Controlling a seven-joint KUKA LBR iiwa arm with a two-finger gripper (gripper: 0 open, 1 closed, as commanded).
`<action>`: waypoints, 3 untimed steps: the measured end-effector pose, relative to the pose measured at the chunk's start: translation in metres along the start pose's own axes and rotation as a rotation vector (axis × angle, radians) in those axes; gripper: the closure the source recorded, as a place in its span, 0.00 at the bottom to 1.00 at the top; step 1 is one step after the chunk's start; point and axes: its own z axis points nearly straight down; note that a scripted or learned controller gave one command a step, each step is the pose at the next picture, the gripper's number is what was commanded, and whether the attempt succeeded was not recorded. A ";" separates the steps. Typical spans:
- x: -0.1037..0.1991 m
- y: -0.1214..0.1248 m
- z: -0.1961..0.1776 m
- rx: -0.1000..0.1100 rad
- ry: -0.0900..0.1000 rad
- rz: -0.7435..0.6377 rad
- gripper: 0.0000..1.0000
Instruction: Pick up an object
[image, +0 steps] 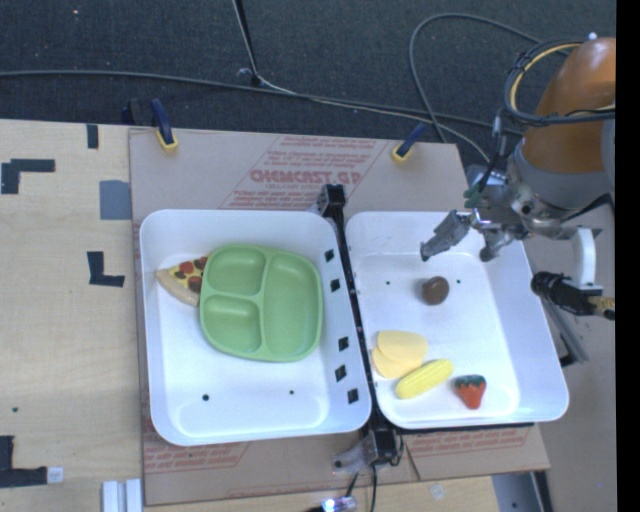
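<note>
Gripper (463, 240) hanging over the far part of the right bin (535, 330), its two dark fingers splayed apart with nothing between them — released, not touching any object. Working from the near edge back: a strawberry (471, 390) is lying at the near right of that bin, just beside a yellow corn cob (423, 378) that is resting at a slant. Touching the corn on its far side, a pale yellow slice (399, 349), possibly cheese, is sitting close to the divider between the bins. Further back, a small brown round object (434, 290) is sitting alone in the middle of the bin, just below the open fingers and apart from the other items. In the left bin (165, 330), a green sectioned plate (262, 302) is lying flat, and a pizza slice (183, 279) is poking out from under its left edge. Beyond both bins, two blue-and-yellow clamps (161, 126) are gripping the far edge of the brown board (300, 175) — black cables trailing across the dark floor behind. The arm's orange band (580, 85) is showing at upper right.
</note>
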 end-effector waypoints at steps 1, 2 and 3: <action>0.007 -0.002 0.063 0.006 0.001 0.000 0.00; 0.016 -0.001 0.123 0.005 0.001 0.000 0.00; 0.012 -0.004 0.168 0.005 0.000 0.001 0.00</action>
